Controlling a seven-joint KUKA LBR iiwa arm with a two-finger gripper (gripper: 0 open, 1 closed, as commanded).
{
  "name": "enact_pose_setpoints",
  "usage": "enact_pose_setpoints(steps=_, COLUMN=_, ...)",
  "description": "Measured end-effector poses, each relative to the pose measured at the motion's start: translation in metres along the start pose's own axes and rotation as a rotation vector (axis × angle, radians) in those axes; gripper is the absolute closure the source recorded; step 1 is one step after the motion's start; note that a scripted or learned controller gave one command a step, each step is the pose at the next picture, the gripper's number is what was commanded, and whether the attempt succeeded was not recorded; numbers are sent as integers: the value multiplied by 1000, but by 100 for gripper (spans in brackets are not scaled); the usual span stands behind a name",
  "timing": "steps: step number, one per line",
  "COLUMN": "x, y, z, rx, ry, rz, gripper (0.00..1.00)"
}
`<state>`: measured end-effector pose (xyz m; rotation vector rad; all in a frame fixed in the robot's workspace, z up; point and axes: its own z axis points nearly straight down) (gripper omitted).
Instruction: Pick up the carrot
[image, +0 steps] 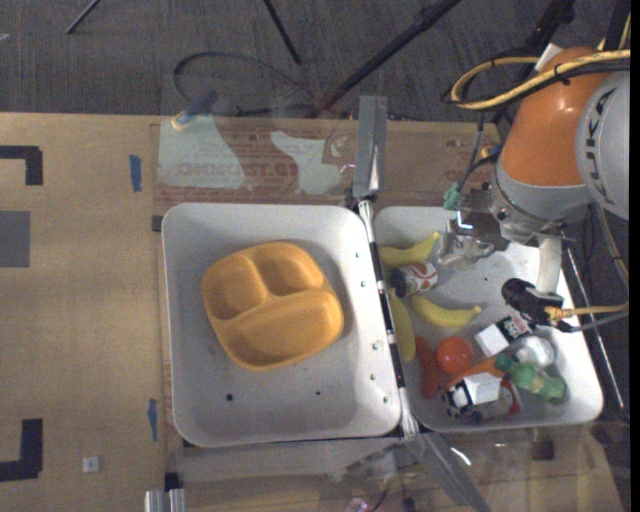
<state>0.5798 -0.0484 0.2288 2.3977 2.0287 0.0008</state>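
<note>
Fingers of my gripper (462, 240) sit upper right of the frame, over the right bin (585, 395); I cannot tell their spread. Carrot (432, 368) lies lower in that bin. Left bin (190, 400) holds a yellow plate (272, 303). Cardboard bench (80, 330), 2 bins.
</note>
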Motion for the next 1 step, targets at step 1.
enact_pose_setpoints(steps=1, x=112, y=28, z=32, rx=3, ry=0, rz=386, gripper=100)
